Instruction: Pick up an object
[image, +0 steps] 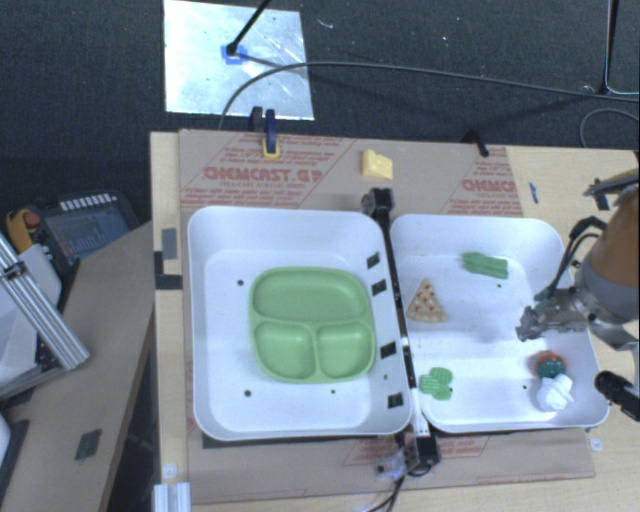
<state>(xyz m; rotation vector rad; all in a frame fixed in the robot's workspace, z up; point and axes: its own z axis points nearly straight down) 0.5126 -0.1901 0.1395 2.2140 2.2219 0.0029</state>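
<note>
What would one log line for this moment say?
end effector: over right bin, right edge | nearest: red-green-white toy | grasp: none seen | left bin: green tray

pizza slice toy (426, 302) | flat | right bin (500, 415), left side

Red print "CHEMCAST G P" on brown board (300, 165) under both bins, far from gripper (532, 322), up and left of it, beyond left bin's far rim; same red print, partly legible, reversed-looking, on board's far right part (490, 185), above gripper, beyond right bin; faint red lettering on board's near edge (370, 450), illegible; pendant screen (85, 232) far left of gripper, text too small.
</note>
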